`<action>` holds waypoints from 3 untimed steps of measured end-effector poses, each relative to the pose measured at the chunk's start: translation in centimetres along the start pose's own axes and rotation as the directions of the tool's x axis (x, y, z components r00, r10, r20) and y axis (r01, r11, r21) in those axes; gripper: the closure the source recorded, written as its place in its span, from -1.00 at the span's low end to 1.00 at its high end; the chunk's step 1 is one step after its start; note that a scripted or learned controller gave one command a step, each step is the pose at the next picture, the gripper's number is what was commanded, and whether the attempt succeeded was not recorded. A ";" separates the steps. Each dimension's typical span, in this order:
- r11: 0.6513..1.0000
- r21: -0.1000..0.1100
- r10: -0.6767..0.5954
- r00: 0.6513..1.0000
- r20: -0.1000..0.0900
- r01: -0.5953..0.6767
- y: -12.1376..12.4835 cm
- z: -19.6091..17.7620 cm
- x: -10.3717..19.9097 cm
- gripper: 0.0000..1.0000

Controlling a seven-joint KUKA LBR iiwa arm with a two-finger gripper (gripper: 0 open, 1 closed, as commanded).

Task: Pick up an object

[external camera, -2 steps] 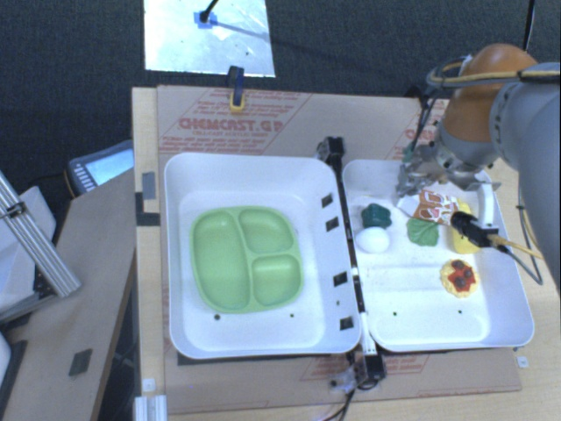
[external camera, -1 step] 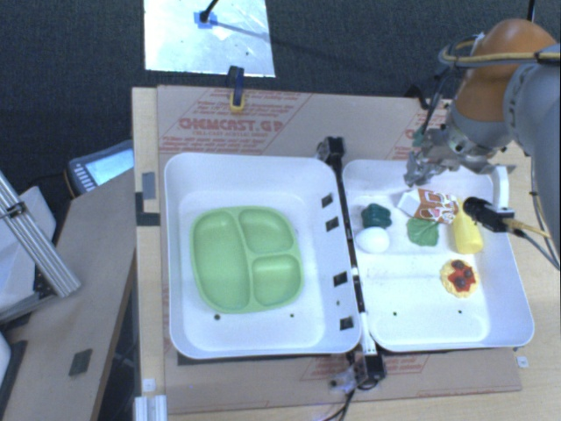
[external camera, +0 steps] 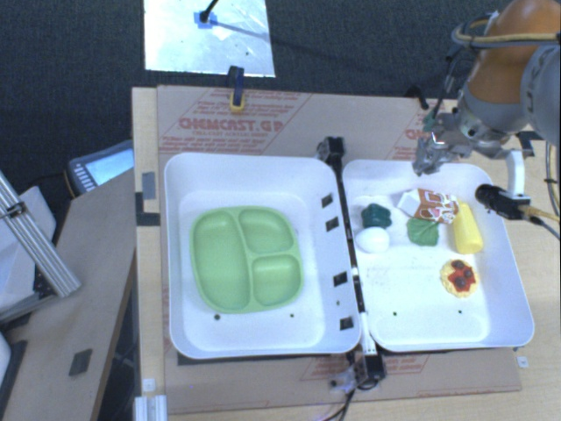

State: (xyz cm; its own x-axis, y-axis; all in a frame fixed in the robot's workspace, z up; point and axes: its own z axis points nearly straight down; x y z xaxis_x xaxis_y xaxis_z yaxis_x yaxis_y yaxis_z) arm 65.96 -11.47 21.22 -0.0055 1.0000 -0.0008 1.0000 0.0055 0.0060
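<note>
The small white carton with red and brown print (external camera: 429,205) is lying in the right white bin (external camera: 504,323), just below the two-finger gripper (external camera: 429,162) and closest to it of all the items. The gripper is hanging over the bin's far edge, pointing down, with nothing visible between its fingers; how far they are parted cannot be told. The grey arm with its orange band (external camera: 523,23) is reaching in from the upper right, bending down at the wrist.

Below the carton a green leaf-shaped toy (external camera: 422,231) is resting, and to the gripper's lower right a yellow cylindrical block (external camera: 466,228) is lying lengthwise. Lower left of the gripper a dark teal lump (external camera: 377,215) is sitting just above a white egg-shaped ball (external camera: 373,239). Farther down, a round yellow piece with red spots (external camera: 459,277) is lying apart from the cluster. Well to the left, a light green divided plastic tray (external camera: 245,259) is sitting in the left white bin (external camera: 184,191).
</note>
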 end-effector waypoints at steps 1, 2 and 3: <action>1.000 0.000 0.000 1.000 0.000 0.000 0.2 -4.6 0.0 1.00; 1.000 0.005 -0.002 1.000 -0.001 0.002 -0.3 -3.0 5.3 1.00; 1.000 0.004 -0.004 1.000 -0.002 0.004 -0.4 -1.7 10.8 1.00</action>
State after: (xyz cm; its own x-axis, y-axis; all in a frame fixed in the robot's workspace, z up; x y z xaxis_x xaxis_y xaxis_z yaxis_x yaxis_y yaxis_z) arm 65.51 -0.70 22.87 -0.0100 0.9999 0.0016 0.9999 0.0100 0.0017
